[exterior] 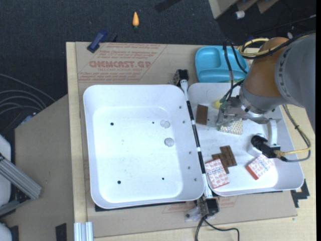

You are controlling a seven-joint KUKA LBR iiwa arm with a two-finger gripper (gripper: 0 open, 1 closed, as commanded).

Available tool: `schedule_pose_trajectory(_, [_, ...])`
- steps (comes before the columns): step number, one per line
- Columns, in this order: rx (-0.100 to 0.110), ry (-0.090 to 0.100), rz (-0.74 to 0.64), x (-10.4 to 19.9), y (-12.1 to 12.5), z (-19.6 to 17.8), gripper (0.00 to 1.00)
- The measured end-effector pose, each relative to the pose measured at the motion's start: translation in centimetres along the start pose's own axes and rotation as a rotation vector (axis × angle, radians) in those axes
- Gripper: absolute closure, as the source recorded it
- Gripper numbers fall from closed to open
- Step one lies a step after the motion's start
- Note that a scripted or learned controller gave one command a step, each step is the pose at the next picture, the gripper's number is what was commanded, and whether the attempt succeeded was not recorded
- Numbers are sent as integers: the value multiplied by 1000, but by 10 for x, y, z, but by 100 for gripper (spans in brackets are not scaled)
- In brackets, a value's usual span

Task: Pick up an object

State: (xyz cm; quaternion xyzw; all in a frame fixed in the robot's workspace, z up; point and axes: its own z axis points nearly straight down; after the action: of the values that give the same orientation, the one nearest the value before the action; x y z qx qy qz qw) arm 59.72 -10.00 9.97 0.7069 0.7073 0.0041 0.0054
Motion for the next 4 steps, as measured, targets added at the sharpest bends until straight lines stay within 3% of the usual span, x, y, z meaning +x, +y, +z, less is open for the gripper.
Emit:
schedule_pose_trajectory(1, [0,0,0,0,0,0,0])
schedule_pose_trajectory(2, [-2,0,0,0,1,-10,100])
schedule_pose_trajectory(3, [-1,0,0,0,0,-10,0])
schedule_pose_trajectory(4, [29,5,5,7,59,15,0])
